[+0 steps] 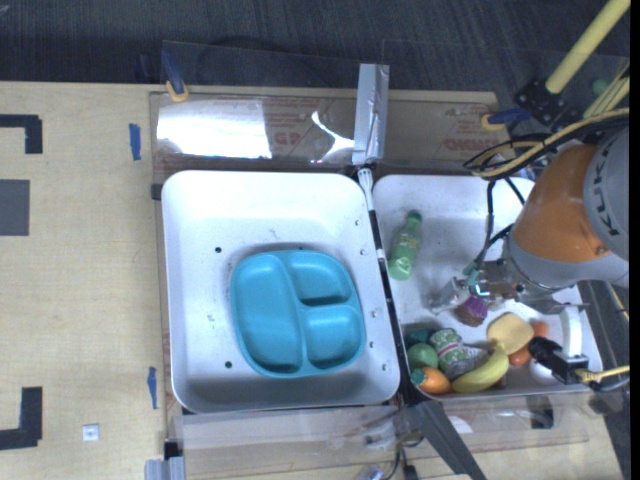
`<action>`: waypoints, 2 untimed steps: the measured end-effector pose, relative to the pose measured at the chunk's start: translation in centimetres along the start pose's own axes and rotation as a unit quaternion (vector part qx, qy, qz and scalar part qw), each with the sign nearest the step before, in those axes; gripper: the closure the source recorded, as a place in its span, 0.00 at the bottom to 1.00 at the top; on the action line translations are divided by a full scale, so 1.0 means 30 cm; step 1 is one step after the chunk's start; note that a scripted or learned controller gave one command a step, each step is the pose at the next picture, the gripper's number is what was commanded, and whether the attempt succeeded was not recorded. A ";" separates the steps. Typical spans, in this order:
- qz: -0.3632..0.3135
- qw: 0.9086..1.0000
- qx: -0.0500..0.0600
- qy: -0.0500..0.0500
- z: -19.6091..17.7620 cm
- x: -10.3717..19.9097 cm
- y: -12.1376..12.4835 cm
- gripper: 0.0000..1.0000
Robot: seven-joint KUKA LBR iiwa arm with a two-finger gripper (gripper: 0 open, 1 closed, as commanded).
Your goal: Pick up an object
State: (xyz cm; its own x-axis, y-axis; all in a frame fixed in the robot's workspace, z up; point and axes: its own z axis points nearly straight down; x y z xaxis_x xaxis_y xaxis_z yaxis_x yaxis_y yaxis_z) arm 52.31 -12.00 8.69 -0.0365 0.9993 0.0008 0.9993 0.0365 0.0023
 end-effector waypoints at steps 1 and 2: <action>0.000 1.000 -0.003 -0.001 -0.035 0.000 0.008 1.00; 0.086 0.996 0.001 0.000 -0.369 0.233 0.019 1.00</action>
State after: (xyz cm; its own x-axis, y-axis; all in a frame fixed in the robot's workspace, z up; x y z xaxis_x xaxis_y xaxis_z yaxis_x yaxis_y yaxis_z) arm 52.61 -5.01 19.75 0.1353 0.9908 0.0008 0.9908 -0.1353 0.0009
